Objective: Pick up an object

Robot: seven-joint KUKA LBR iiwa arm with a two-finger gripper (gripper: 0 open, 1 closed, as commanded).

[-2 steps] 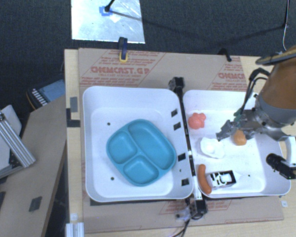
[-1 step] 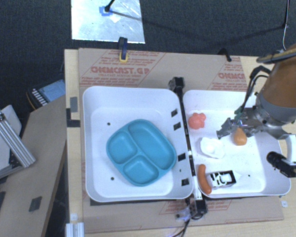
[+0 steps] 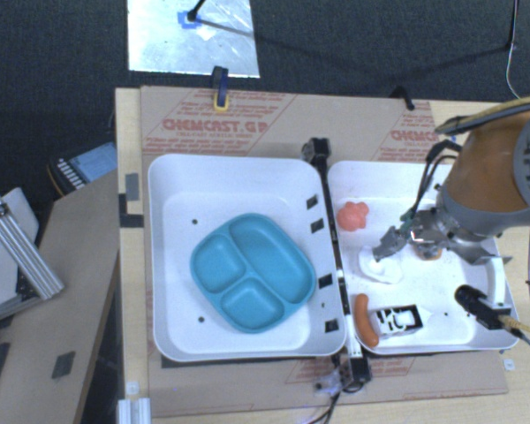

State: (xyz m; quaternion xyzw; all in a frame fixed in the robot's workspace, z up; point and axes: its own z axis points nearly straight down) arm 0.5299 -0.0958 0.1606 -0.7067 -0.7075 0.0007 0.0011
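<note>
Tray (image 3: 252, 272) in left bin (image 3: 172, 237); right bin (image 3: 442, 338) holds sausage (image 3: 364, 319).

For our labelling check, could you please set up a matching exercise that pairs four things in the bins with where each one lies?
Things:
1. blue divided plate
2. pink lumpy object
3. orange sausage-shaped object
4. black and white object

Places:
A. right bin, near front edge, just right of the orange one
B. left bin, middle
C. right bin, front left corner by the divider
D. right bin, back left part

Pairs: 1-B, 2-D, 3-C, 4-A
</note>
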